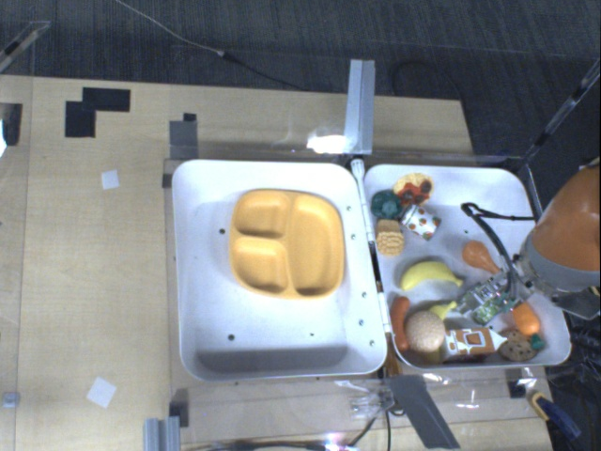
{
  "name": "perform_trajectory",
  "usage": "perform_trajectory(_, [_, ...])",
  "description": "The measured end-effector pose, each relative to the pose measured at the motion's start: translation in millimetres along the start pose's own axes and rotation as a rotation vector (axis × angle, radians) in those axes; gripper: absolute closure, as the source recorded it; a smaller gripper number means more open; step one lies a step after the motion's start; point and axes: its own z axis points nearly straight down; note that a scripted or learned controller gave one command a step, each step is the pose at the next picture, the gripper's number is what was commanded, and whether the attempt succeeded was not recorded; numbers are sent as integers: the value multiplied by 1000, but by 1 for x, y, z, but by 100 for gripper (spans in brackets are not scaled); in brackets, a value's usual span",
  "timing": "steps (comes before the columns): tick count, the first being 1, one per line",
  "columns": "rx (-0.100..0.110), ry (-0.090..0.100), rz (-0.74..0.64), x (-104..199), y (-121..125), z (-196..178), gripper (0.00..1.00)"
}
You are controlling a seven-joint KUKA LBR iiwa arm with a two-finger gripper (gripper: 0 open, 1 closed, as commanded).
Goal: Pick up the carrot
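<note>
The carrot (525,320) lay in the right bin (537,195), near its lower right corner. The gripper (490,299) hung just left of it; its grip could not be made out.

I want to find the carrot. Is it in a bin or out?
In. The carrot lies in the right bin, near its right edge beside the gripper.

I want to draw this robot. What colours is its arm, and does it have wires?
The arm has a big rounded orange band over a grey part. A thin black cable loops beside it. Near the gripper sits a small green part, like a circuit board.
</note>
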Motion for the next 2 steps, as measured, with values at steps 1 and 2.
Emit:
perform_trajectory(1, [2, 9, 69, 14, 29, -94, 100])
perform_trajectory(2, [4, 12, -240, -12, 3, -7, 100])
